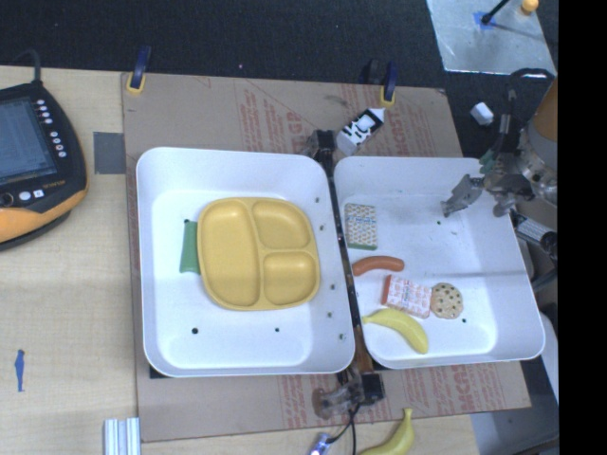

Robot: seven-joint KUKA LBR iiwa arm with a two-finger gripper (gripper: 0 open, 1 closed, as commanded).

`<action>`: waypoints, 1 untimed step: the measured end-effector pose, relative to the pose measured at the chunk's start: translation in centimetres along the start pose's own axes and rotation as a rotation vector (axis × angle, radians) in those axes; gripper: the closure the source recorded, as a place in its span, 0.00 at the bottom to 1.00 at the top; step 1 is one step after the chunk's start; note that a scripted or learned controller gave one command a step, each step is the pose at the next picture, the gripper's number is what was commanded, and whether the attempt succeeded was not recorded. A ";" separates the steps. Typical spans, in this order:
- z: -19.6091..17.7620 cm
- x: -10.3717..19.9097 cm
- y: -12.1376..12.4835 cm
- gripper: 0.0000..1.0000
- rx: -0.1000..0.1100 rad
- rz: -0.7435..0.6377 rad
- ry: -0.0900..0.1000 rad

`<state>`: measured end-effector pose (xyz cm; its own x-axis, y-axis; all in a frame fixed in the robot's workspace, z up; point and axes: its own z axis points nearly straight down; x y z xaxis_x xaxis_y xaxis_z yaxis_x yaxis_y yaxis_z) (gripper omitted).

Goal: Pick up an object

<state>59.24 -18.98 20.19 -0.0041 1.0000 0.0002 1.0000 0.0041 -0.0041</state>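
The right bin holds a small patterned packet, a sausage, a pink wafer, a round cookie and a yellow banana. My gripper hangs over the bin's upper right part, away from all of these, with nothing seen between its fingers. In the left bin a yellow divided plate lies on top of a green object that peeks out at its left side.
A teach pendant lies on the bench at the far left. A black-and-white item sits above the bins' seam. Another banana lies below the right bin. Clamps hold the cardboard at the back.
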 end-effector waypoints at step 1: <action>6.0 3.3 -5.5 0.00 0.002 0.000 0.000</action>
<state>53.66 -15.66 14.17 -0.0044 1.0000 0.0002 1.0000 0.0044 -0.0058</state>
